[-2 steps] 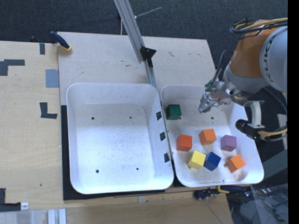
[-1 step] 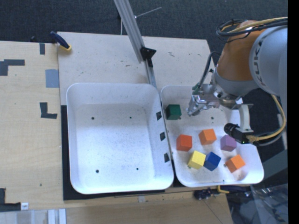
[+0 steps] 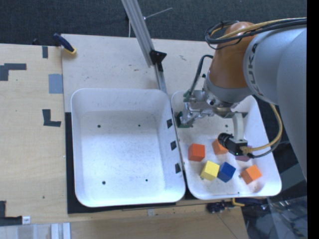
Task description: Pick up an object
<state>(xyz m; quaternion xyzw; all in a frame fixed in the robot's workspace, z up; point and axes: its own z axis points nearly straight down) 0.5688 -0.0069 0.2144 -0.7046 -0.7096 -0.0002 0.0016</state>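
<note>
Below, metal fingers (image 3: pixel 185 117) (gap impossible to judge) above the smooth right bin (image 3: pixel 266 133), near matte orange cube (image 3: pixel 196 152).

Pale wooden bench (image 3: pixel 30 133) with grey tape marks (image 3: pixel 56 83); dark carpet floor (image 3: pixel 60 9) behind.

Even, bright overhead light, white bins (image 3: pixel 124 101) nearly washed out with soft shadows at their rims, overall slightly soft and grainy.

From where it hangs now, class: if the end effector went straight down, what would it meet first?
Probably the bare floor of the right bin, near its left wall; the end effector hangs apart from the orange block. Depth is uncertain.
</note>
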